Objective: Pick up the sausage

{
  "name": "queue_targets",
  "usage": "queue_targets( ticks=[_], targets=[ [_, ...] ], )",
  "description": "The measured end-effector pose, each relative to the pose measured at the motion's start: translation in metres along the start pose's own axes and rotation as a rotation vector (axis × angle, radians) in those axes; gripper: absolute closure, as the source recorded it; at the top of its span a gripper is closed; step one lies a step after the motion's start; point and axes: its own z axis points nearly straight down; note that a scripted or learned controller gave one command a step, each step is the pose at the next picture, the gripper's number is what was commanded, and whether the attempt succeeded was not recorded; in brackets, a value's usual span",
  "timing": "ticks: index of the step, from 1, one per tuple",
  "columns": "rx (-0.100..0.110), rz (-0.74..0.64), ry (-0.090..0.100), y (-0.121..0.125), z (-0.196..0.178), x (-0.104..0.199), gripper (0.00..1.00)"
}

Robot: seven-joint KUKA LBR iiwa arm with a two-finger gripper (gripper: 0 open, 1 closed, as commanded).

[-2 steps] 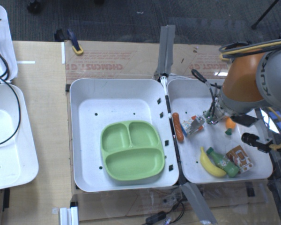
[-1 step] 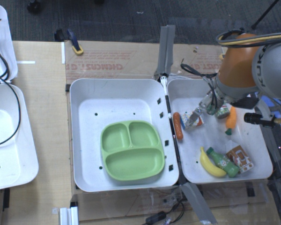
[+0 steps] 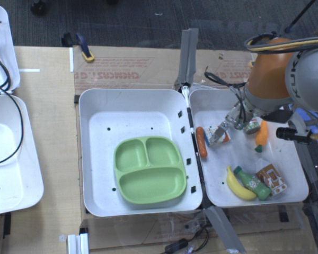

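The gripper (image 3: 218,136) hangs low in the right bin (image 3: 286,194), just right of the sausage (image 3: 202,142) lying along the bin's left wall, its finger spread impossible to tell.

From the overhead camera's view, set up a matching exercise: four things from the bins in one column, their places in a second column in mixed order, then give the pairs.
Things:
1. sausage
2. banana
3. green plate
4. carrot

Places:
A. middle of the left bin
B. right bin, near its front edge, beside a green bottle
C. right bin, along its left wall
D. right bin, toward the right side, beside the arm

Pairs: 1-C, 2-B, 3-A, 4-D
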Motion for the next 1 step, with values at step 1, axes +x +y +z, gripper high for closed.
queue_targets(
  ticks=[1],
  targets=[
    [0.004,-0.398,0.007,-0.054,0.0045,0.048,0.0]
  ],
)
